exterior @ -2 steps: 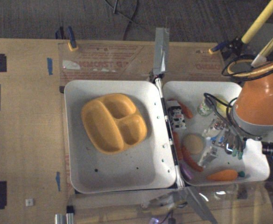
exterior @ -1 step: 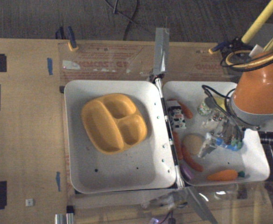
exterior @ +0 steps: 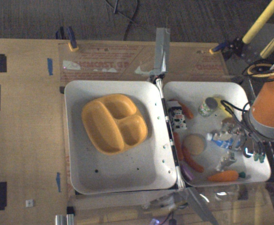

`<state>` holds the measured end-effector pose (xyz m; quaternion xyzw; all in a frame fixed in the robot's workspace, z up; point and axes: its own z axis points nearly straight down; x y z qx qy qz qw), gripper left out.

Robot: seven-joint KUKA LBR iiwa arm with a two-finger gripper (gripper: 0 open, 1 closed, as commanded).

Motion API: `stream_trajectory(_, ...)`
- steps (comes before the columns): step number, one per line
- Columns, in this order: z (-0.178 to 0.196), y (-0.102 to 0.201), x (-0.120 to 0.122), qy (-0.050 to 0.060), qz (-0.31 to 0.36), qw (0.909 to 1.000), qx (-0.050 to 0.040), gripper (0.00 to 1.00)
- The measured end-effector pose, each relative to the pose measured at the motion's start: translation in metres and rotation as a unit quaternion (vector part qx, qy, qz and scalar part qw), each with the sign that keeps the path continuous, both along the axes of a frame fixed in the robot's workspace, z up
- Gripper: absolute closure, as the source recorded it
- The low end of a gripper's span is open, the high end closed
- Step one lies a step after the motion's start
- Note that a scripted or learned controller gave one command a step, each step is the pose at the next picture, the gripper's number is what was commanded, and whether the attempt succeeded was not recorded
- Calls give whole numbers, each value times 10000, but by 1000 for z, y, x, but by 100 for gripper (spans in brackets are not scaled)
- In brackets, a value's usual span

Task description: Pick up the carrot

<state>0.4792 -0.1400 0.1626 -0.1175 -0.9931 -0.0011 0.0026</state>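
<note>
Two white bins are seen side by side on the bench (exterior: 29, 125). The left bin (exterior: 80, 168) is taken up by a yellow divided plate (exterior: 114, 123), set tilted towards the bin's upper left, three compartments showing. The right bin (exterior: 193, 89) is crowded with small things.

From the right, the arm (exterior: 269, 109) is seen over the right bin's right side, orange band uppermost, cables trailing across the bin's rim. Below the band, the gripper (exterior: 230, 151) is lowered into the bin; the metal parts are blurred, and whether the fingers are apart or closed cannot be told. Nothing can be made out between them.

The carrot (exterior: 224, 176) is found along the right bin's lower edge, lying flat, orange body pointing left, dark green stub at its right end. It lies just below the gripper, and contact cannot be judged.

A tan round disc (exterior: 194, 144) is seen in the bin's middle, with a red-orange sausage shape (exterior: 192, 161) beneath it. A white carton (exterior: 177, 117) rests against the left wall, a small bottle (exterior: 206, 107) higher up, and a purple piece (exterior: 187, 172) in the lower left corner.
</note>
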Motion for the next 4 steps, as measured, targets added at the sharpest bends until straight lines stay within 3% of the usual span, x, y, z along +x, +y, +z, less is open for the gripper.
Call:
stream_trajectory(1,93,7,1,-23,1110,9938,3,0)
stream_trajectory(2,-32,-12,-1,2,2498,9683,24,0)
stream_trajectory(3,56,-78,28,-37,3336,9427,15,0)
stream_trajectory(4,9,-44,9,-24,5044,8635,38,0)
